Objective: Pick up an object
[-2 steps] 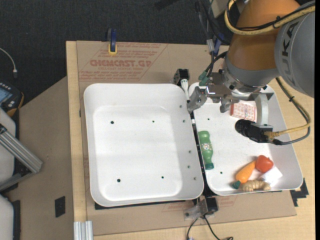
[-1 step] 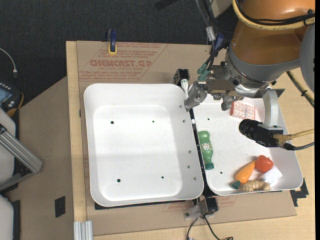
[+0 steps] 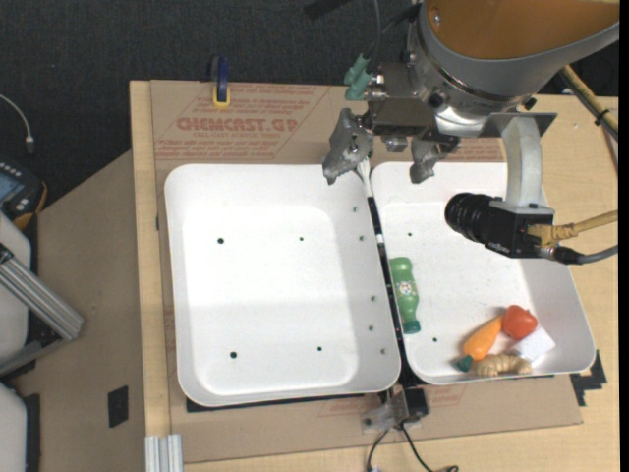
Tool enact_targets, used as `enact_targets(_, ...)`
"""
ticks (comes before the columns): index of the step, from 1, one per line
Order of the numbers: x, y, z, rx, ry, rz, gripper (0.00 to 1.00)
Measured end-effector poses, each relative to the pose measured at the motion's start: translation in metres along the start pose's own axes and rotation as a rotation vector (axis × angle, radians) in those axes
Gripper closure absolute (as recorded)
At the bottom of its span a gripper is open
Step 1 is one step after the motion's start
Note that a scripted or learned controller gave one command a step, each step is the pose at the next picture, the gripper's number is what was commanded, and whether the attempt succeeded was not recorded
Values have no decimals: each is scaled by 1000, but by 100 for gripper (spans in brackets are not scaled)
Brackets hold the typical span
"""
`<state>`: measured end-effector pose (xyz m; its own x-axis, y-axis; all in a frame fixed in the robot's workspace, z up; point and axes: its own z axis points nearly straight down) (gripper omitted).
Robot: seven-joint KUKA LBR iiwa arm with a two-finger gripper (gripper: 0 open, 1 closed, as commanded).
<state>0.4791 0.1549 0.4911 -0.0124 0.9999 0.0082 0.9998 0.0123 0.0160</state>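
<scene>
Objects as I see them, right bin (image 3: 432, 214): green bottle (image 3: 403, 294) lying along the left wall; orange carrot (image 3: 482, 340), red tomato (image 3: 519, 321), white block (image 3: 536, 343) and beige piece (image 3: 499, 366) clustered in the near right corner. Gripper (image 3: 381, 163) hangs above the bins' far edge, fingers spread apart, holding nothing. Left bin (image 3: 265, 283) beside it.

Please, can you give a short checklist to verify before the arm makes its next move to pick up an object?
1. Tool free of any object: ok, its two fingers are apart with nothing between.
2. Target in view: ok, green plastic bottle lies in the right white bin, by the divider.
3. Tool over target: not ok, it hangs at the bins' far edge.
4. Bottle apart from the orange toy carrot and red toy tomato: ok.
5. Bottle's gap to the bin wall: cannot tell.
</scene>
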Motion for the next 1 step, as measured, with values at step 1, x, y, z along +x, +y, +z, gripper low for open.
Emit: enact_targets(1,-5,1,-2,13,-8,10,100)
